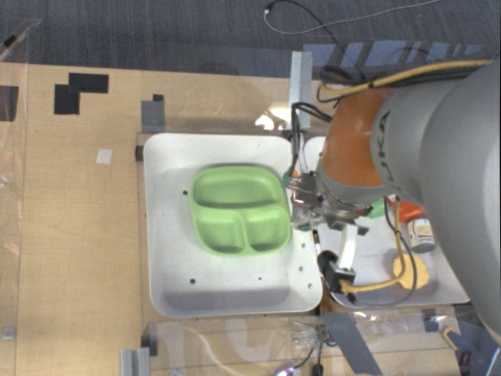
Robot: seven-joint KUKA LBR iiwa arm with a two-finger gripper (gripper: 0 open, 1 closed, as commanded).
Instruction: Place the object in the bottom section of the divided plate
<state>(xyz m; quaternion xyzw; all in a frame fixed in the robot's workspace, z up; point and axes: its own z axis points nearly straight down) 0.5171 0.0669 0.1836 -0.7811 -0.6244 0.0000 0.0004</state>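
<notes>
Hovering mid-frame, claw [307,210] was just right of green divided plate [235,190] in left bin [168,233]; grip state not discernible.

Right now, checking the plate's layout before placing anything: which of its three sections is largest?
The top section of the green divided plate: it spans the full width, while the lower-left section and lower-right section split that width.
</notes>
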